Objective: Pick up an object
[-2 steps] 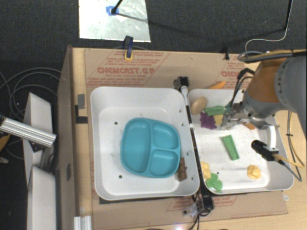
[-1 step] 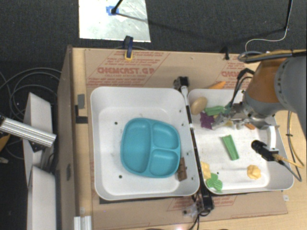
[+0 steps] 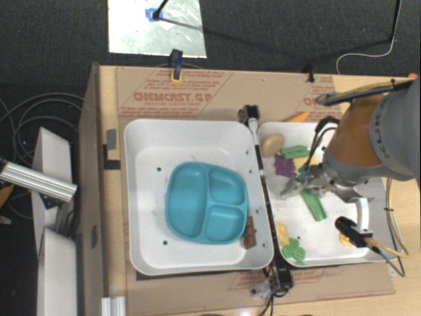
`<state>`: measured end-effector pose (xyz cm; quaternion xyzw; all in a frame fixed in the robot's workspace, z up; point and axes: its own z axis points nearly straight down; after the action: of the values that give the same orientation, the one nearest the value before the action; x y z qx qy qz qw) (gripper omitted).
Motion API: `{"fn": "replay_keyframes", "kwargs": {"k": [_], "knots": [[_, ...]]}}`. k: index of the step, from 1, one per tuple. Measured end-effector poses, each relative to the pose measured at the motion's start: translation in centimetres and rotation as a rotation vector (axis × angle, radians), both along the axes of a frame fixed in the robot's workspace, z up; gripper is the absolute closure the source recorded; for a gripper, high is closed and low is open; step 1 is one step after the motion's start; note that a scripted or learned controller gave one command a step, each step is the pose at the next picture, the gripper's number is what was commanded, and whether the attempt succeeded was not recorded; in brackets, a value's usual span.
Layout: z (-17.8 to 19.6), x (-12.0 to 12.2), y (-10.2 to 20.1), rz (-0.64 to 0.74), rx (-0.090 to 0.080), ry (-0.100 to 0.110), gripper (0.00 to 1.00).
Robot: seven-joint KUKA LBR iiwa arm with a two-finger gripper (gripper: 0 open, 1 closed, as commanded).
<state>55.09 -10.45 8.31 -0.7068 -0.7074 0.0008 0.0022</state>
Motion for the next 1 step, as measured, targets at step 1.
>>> {"fn": "replay_keyframes", "kwargs": {"k": [1], "knots": [[0.11, -2.11, -2.97, -0.003, -0.002, -0.002, 0.0]]}}
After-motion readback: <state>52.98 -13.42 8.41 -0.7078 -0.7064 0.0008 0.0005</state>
